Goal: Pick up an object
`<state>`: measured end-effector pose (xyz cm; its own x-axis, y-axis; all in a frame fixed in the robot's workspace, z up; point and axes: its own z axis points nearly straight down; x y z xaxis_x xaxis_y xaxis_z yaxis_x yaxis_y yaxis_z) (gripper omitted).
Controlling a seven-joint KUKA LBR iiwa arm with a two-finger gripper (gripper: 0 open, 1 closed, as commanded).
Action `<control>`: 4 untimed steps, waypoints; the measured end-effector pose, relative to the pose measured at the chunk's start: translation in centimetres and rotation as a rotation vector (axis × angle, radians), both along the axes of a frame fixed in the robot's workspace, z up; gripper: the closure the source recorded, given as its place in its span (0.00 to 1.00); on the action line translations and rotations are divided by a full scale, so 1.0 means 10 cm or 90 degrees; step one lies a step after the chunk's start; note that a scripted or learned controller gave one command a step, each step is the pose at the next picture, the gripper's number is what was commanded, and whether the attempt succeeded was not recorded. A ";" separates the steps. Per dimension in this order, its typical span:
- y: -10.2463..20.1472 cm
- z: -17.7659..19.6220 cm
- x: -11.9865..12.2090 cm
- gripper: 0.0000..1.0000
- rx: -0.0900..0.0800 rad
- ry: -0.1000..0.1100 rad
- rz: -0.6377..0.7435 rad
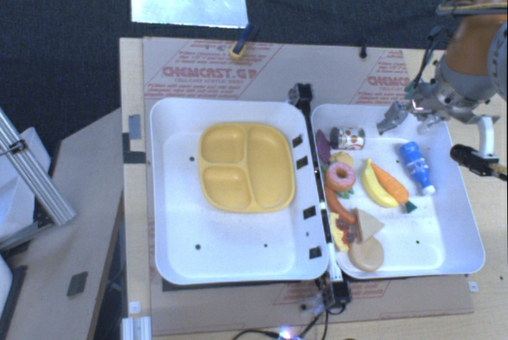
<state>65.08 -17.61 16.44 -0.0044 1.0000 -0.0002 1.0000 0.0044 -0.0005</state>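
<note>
Camera view looked down on two white bins side by side on a bench. The left bin (171,251) held a yellow tray (246,166) with three compartments, lying flat near the bin's middle. The right bin (452,247) held a cluster of toy foods. A small can (348,138) lay on its side near the bin's far left corner, with a dark purple piece (323,146) just left of it against the wall. Below the can sat a pink donut (342,176). Right of the donut lay a banana (375,186), and a carrot (389,184) rested touching it on the right side, its green end pointing toward the near edge. A blue bottle (416,165) lay further right, apart from the carrot, with its white cap toward the near side. Along the bin's left wall lay a reddish sausage (340,207), then a sandwich wedge (367,226), and a round tan cookie (366,255) nearest the front.

The arm (476,44) reached in from the right, its orange band showing above the grey wrist. The gripper (394,117) hung over the far edge of the right bin, right of the can and above the bottle in the picture. Its fingers looked empty, with nothing between them; whether they were open or closed could not be told.
</note>
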 end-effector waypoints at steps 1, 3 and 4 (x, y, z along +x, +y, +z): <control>-0.02 -0.62 0.02 0.00 0.000 0.001 0.000; -0.03 -0.54 0.05 1.00 -0.002 -0.005 0.001; 0.00 0.11 0.04 1.00 -0.001 -0.006 0.001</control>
